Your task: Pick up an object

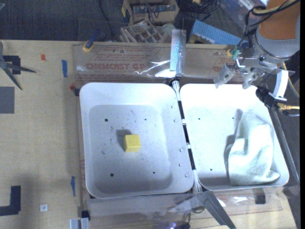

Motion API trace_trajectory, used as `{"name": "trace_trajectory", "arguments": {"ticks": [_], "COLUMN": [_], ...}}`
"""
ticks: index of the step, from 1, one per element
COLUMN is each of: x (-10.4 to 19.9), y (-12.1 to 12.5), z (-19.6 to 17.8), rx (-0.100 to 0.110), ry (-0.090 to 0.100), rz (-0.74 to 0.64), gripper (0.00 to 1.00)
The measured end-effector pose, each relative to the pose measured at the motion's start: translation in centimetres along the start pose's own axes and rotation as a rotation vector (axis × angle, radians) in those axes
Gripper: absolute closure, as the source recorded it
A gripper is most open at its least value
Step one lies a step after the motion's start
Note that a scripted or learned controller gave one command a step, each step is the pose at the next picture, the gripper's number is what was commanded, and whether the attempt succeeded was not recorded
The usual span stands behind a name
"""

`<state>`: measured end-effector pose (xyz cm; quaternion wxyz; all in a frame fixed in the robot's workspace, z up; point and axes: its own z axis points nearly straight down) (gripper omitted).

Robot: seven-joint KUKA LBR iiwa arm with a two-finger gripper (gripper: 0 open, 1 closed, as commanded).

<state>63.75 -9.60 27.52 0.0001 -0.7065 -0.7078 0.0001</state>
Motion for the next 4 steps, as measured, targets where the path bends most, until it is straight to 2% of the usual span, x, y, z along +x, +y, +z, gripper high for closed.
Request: {"name": "trace_trajectory", "arguments": {"ticks": [1, 2, 3, 4], "x": [3.9, 3.9, 3.6, 3.4], "y": [-2.7, -2.7, -2.6, -2.6], "z": [9.0, 9.0, 8.0, 6.9], "rx": [-0.001, -0.001, -0.005, -0.009], "ry": [0.000, 0.000, -0.001, -0.002], "rz": [-0.034, -0.033, -0.028, -0.023], "gripper": [0.00, 0.00, 1.00, 1.00]}}
